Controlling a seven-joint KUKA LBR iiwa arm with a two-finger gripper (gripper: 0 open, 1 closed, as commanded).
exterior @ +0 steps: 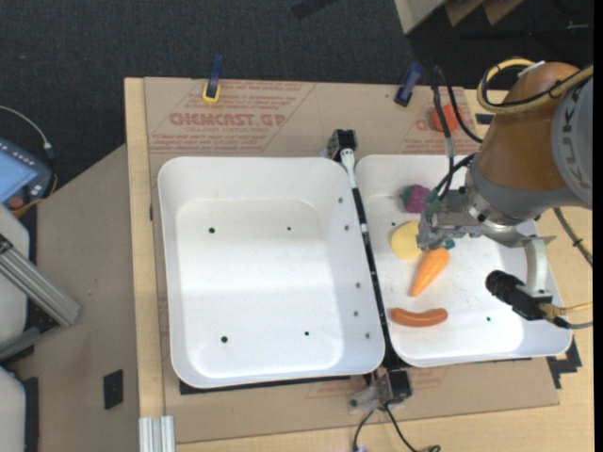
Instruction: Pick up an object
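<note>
Several toy foods lie in the right bin. An orange carrot lies slanted near the middle. A yellow round piece sits to its upper left, and a purple piece lies farther back. A red sausage rests near the front. My gripper hangs low over the bin, right at the carrot's wide upper end and beside the yellow piece. The wrist hides how it meets the carrot.
The left bin stands beside the right one, with a black divider strip between them. Both rest on a cardboard sheet with a yellow clip and a blue clip at the back edge.
</note>
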